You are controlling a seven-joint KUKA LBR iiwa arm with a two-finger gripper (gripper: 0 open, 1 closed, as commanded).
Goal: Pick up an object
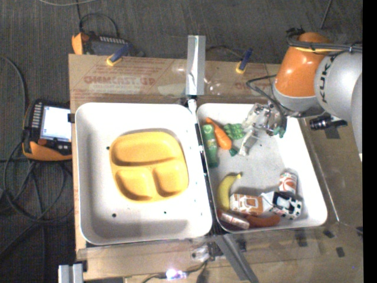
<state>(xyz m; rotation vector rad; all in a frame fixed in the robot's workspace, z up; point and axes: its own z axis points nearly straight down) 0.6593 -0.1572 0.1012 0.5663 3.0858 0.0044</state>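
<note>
The arm (321, 75) reaches in from the right, its orange band above the top right corner of the right bin (312, 175). The gripper (259, 128) hangs over that bin's upper part, close to the toy vegetables. The metal parts there blur together, so I cannot tell how it stands or whether anything sits in it.

Just left of the gripper lies a leafy green piece (235, 131), possibly broccoli, touching a carrot (221, 135) that lies at a slant. Beside the carrot, against the bin's left wall, is a green bottle (210, 145), lying lengthwise along the wall.

Lower in the same bin a banana (227, 188) curves along the left side. Below and right of it is an orange and white box (247, 203), and beneath that a reddish sausage (259, 220) lies along the bottom edge, with a paler sausage (232, 220) near its left end. A black and white item (287, 205) sits to the right of the box, and a red and white can (287, 181) lies just above it.

The left bin (88, 175) holds a yellow tray (150, 164) with three compartments, set near the middle.

Behind the bins a cardboard sheet (118, 78) is clamped to the bench, and a handheld pendant (50, 128) rests on the floor to the left
</note>
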